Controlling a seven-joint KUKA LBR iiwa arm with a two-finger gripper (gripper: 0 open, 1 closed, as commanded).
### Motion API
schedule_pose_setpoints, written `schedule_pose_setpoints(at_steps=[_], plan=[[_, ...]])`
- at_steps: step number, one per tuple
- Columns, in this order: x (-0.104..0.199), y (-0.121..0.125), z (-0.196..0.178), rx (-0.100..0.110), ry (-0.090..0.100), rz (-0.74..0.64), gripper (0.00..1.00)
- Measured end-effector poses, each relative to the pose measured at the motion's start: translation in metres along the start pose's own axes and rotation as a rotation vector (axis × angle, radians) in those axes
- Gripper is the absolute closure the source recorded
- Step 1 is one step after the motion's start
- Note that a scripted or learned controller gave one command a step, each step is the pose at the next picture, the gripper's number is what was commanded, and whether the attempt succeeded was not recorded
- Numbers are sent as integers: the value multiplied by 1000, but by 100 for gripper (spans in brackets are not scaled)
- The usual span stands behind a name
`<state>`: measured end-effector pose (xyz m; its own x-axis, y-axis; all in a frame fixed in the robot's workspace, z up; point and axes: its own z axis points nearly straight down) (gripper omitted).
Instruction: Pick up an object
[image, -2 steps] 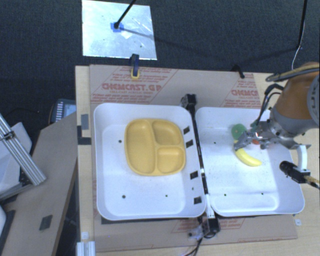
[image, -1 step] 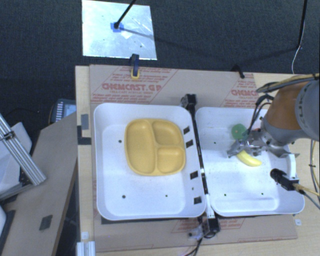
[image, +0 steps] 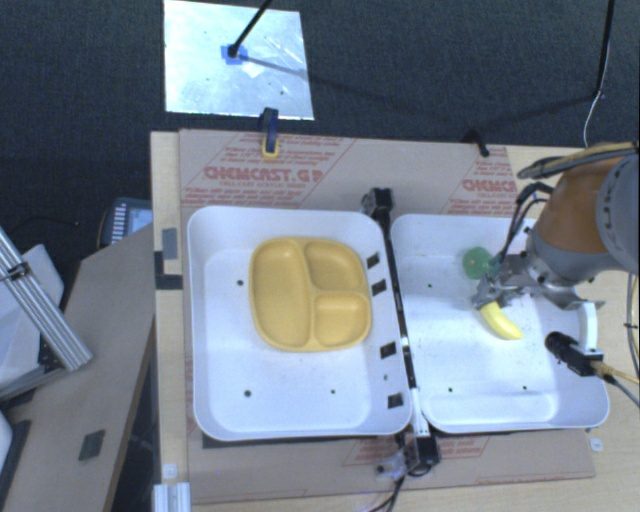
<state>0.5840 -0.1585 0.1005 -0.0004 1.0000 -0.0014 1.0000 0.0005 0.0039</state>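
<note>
A yellow banana lies in the right bin, toward its right side. Just up and left of it sits a small green ball. My gripper reaches in from the right and hovers low between the ball and the banana's upper end, right over the banana's tip. I see nothing clearly between its fingers. The arm's orange band shows above the wrist at the right edge.
The left bin holds a yellow divided plate with three compartments. A black divider with clips runs between the bins. A black part of the arm's fittings overhangs the right bin's right side.
</note>
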Motion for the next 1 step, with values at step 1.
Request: schedule_pose_setpoints(at_steps=[1], plan=[[5, 3, -44, -1, 0, -4, 100]])
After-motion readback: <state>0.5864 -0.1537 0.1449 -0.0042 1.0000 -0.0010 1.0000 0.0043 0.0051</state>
